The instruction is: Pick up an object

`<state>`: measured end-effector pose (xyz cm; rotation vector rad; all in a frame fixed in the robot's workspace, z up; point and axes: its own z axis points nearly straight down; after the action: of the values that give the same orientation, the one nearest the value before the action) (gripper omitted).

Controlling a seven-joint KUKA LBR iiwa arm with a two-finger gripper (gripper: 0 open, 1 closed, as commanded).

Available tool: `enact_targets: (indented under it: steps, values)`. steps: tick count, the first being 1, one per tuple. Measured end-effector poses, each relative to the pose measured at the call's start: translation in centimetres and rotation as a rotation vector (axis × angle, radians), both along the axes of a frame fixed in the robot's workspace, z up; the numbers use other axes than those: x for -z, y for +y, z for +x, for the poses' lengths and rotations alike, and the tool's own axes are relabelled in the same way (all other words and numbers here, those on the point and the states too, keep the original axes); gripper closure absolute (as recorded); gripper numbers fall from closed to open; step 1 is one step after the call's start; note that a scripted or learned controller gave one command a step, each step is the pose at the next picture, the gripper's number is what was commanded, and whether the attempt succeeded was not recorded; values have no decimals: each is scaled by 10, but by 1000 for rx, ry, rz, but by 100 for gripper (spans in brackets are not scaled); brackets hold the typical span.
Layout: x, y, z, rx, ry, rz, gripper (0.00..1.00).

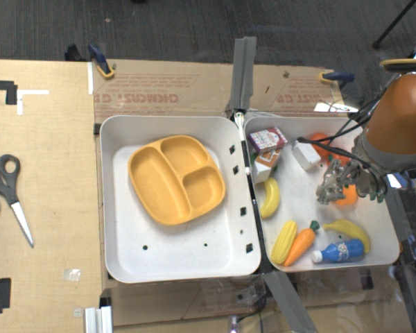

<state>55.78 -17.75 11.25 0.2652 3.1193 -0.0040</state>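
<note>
My gripper (328, 191) hangs low in the right bin (383, 255), near its right side, with cables trailing from the wrist. An orange fruit (347, 195) lies right against it on the right; whether it is held I cannot make out. Around it lie a white block (306, 155), a red-orange item (324, 143), a small purple carton (267, 141), a brown box (265, 161), a yellow banana (270, 198), a corn cob (285, 241), a carrot (301, 245), a blue bottle (340, 252) and a second banana (353, 230).
A yellow divided plate (177, 179) lies in the left bin (118, 255). A grey divider bar (243, 82) runs between the bins. Scissors (11, 194) lie on the wooden bench at far left. Blue clamps (100, 61) hold the cardboard behind the bins.
</note>
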Motion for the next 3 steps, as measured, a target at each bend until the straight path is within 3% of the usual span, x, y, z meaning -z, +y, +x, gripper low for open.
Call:
enact_targets:
  steps: [1, 2, 3]
  values:
    - [0, 0, 0, 0, 0, 0, 0]
    - [20, 9, 1, 32, 8, 4, 0]
    - [10, 9, 2, 29, 4, 2, 100]
